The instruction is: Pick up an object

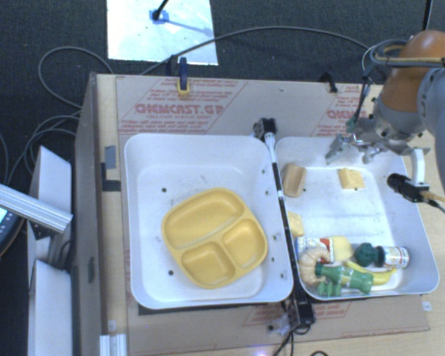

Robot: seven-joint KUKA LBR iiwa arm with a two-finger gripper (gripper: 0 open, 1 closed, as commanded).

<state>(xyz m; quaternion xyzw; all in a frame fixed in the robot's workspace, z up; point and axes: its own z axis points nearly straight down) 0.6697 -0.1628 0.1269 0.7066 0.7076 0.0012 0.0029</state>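
Two bins: shallow white plastic trays are set side by side on a cardboard-covered bench (208,99); the left bin (144,199) and the right bin (423,262) meet at a black divider strip (278,199), taken here as the landmark.
Left of the divider: a yellow three-compartment plastic plate (213,236) is laid flat in the left bin, near its front.
Just right of the divider, far part: a tan bread-like wedge (292,179) is lodged close to the strip.
Further right, same depth: a small pale yellow block (350,178) is seen lying apart from the wedge.
Right of the divider, near end: a cluster is heaped, comprising a green plastic bottle (345,277), a dark green capped small bottle (382,256), a yellow banana-shaped toy (382,275) and a pale shrimp-like toy (311,258).
Arm: the grey arm with its orange band (426,50) is reached in from the right.
Gripper (348,150): it is held over the far edge of the right bin, above the pale block; the fingers are parted and nothing is gripped.
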